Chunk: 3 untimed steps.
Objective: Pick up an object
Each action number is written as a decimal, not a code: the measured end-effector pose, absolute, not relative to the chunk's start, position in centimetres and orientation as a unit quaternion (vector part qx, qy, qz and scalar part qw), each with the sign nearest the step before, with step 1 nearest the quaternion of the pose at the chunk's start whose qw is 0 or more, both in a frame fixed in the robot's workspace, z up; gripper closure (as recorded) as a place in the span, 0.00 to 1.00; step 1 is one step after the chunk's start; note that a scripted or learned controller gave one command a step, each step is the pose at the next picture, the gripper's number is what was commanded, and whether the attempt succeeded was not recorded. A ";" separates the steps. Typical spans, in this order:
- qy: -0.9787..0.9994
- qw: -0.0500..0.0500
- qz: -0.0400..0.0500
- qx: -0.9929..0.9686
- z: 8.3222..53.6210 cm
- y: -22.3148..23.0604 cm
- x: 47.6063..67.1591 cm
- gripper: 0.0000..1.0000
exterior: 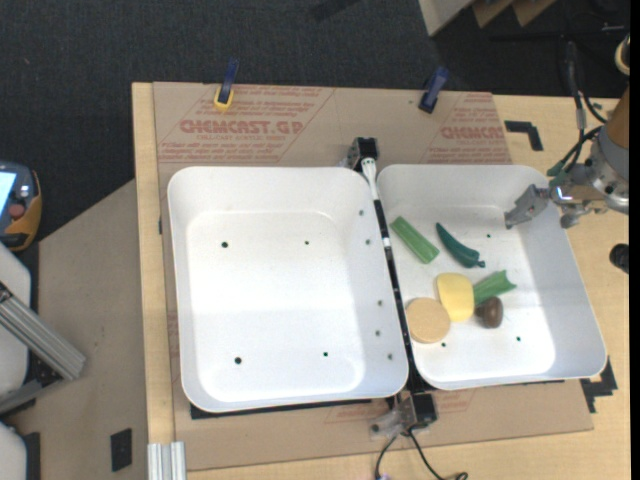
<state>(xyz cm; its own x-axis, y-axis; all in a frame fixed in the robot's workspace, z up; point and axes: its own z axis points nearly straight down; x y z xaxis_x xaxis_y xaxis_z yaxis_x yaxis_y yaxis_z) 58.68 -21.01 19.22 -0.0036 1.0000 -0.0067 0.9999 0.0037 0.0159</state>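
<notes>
The right bin point(560, 353) holds several small items. A light green strip point(413, 239) lies near the divider, with a dark teal curved piece point(459, 245) to its right. Lower down, a yellow lump point(455, 296) touches a tan round disc point(428, 320). A small brown ball point(489, 313) sits beside a green leaf-like piece point(494, 286). My gripper point(545, 213) hangs over the bin's upper right corner, up and right of the teal piece. It is open, with nothing between its fingers.
The left bin point(190, 268) stands beside the right one on a brown board point(300, 118). Clamps point(227, 86) hold the board's far edge. A cable and connector point(405, 423) lie at the front between the bins.
</notes>
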 end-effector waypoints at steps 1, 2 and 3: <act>0.709 0.004 0.001 0.706 16.8 -22.3 66.6 0.00; 0.708 0.005 0.001 0.706 18.1 -22.4 66.4 1.00; 0.706 -0.002 -0.001 0.708 21.4 -22.5 57.7 1.00</act>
